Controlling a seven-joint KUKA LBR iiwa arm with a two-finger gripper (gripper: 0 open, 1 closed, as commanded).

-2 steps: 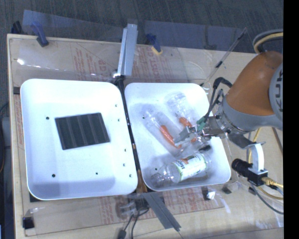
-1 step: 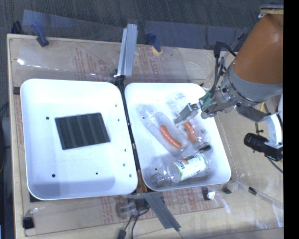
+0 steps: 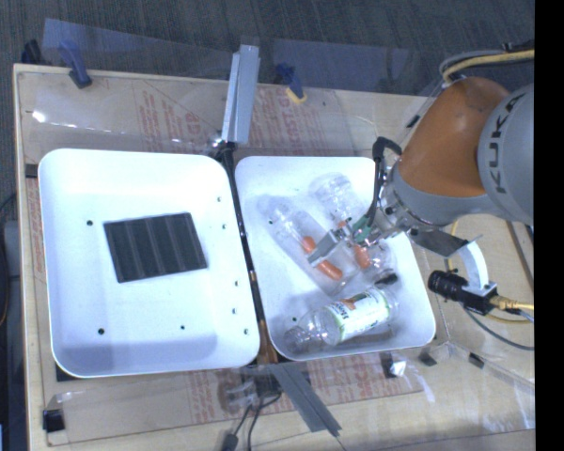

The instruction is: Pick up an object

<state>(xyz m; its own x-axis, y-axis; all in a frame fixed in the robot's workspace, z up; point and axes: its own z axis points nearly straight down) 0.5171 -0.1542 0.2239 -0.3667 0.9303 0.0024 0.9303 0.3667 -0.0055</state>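
Nearest the camera, at about five o'clock in the right bin, a clear bottle with a white and green label lies on its side, close to the front wall. It rolls easily, so a glancing touch could send it against the rim.

Above it, near the bin's centre, the gripper is down among a loose heap of clear plastic pieces with orange parts. Whether it is wide, narrow or closed on something cannot be told, since clutter and glare hide it. The likely target is this heap, at nine o'clock from the wrist. The pieces are see-through, smooth and overlapping, so a squeeze could pinch an edge and let it slip, or drag two pieces up together and drop one.

At twelve o'clock of the heap, another clear piece lies close by and could be knocked aside.

Farther off, at nine o'clock, the left bin bears a dark ridged mat, well apart from the arm.
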